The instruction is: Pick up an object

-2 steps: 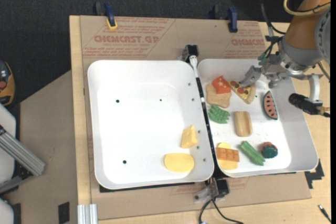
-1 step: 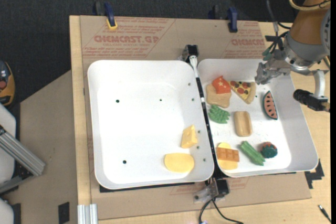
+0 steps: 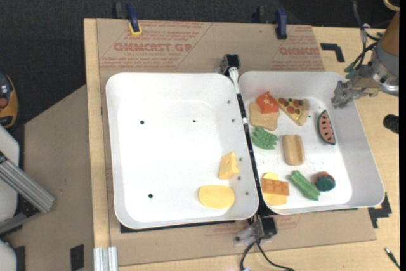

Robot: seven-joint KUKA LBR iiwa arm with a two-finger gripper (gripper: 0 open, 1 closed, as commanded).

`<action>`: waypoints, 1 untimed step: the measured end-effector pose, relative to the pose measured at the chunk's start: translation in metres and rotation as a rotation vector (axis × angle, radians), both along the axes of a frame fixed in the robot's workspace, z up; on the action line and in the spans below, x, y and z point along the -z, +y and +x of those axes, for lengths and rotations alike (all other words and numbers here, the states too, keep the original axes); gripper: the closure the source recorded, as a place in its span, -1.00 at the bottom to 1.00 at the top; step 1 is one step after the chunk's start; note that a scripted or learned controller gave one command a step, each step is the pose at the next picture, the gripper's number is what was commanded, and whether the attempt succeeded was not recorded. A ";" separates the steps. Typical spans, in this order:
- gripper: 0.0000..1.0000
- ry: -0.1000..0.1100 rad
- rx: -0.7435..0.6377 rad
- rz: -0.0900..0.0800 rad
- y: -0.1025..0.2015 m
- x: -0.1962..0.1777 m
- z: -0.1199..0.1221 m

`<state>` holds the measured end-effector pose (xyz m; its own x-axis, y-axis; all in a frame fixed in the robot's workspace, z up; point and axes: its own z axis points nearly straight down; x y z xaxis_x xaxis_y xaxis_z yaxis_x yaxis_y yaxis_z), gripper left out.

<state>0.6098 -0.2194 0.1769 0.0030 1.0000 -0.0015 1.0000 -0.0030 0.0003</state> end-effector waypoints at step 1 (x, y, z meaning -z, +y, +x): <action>1.00 0.007 0.002 0.004 -0.005 0.002 -0.091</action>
<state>0.5189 -0.2248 0.1749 0.0048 1.0000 0.0029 1.0000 -0.0048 -0.0070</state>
